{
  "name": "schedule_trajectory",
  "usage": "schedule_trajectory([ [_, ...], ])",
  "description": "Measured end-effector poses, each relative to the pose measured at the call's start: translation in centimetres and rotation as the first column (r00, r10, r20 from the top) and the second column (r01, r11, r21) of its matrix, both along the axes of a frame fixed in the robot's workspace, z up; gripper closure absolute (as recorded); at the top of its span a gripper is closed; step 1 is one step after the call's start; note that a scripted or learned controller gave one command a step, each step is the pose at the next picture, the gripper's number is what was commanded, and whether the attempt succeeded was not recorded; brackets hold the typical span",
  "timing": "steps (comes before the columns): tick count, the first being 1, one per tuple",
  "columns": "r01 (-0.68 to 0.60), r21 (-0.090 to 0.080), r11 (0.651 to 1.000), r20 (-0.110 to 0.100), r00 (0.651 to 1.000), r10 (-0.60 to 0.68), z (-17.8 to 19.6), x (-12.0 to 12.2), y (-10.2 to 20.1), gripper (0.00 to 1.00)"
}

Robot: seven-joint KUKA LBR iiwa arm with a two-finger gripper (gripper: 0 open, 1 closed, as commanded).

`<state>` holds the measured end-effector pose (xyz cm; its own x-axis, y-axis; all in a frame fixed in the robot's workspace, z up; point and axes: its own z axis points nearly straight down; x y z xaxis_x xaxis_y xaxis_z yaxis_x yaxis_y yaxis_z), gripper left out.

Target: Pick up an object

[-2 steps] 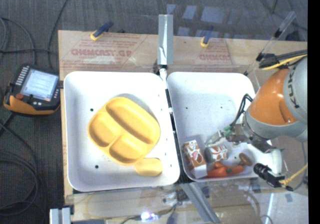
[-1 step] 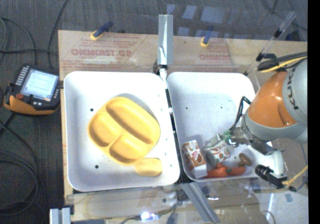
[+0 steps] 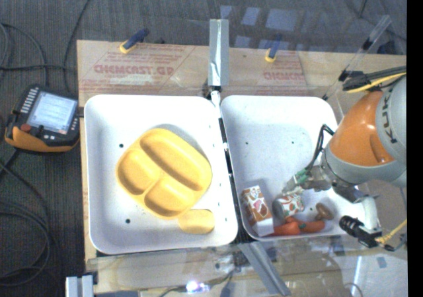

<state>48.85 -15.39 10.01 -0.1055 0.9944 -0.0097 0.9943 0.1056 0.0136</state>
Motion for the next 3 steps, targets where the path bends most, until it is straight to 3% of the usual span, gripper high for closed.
schedule_trajectory([
  [1,0.127,0.004,0.992,-0.017,0.992,-0.126,5.5,7.2,0.1,1.0],
  [2,0.127,0.004,0.992,-0.017,0.992,-0.127,5.5,7.2,0.1,0.0],
  [3,-0.298,-0.001,0.955,-0.002,0.955,0.298,-1.0,0.8,2.7,0.0],
])
